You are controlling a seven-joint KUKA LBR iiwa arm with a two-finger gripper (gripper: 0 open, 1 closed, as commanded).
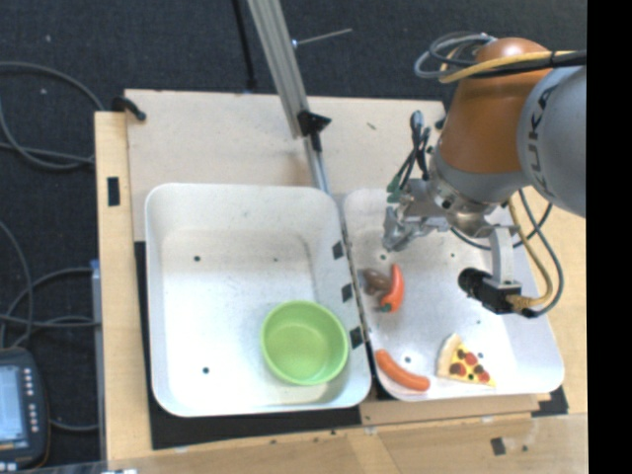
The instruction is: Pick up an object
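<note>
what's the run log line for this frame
gripper above carrot in right bin | nothing held | green bowl in left bin

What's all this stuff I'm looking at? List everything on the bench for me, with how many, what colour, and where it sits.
bins: 2, white, side by side on the bench.
bowl: 1, light green, near front corner of the left bin.
carrot-like toy: 1, orange-red, right bin close to its left wall, below the tool.
brown object: 1, brownish, touching the carrot-like toy's left side; too small to identify.
sausage toy: 1, orange-red, front of the right bin.
pizza slice toy: 1, yellow with red spots, front of the right bin, right of the sausage toy.
metal post: 1, silver, slanting up behind the bins.
arm: 1, grey with orange band, over the right bin.
tool: 1, metal, above the carrot-like toy.
</note>
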